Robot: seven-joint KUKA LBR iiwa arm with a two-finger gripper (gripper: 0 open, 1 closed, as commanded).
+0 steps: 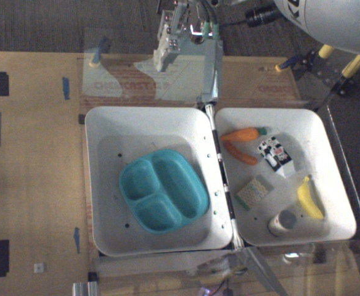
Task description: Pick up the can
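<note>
The can (283,222) is a small grey cylinder with a pale top. It stands upright near the front edge of the right bin (334,165), just left of a banana. My gripper (175,41) hangs high above the bench behind the left bin, far from the can and over the cardboard surface. Nothing is visibly held in it.
The right bin also holds a yellow banana (309,197), two orange carrots (245,134), a black-and-white carton (275,154) and a small speckled block (254,192). A teal divided plate (163,190) lies in the left bin (103,165).
</note>
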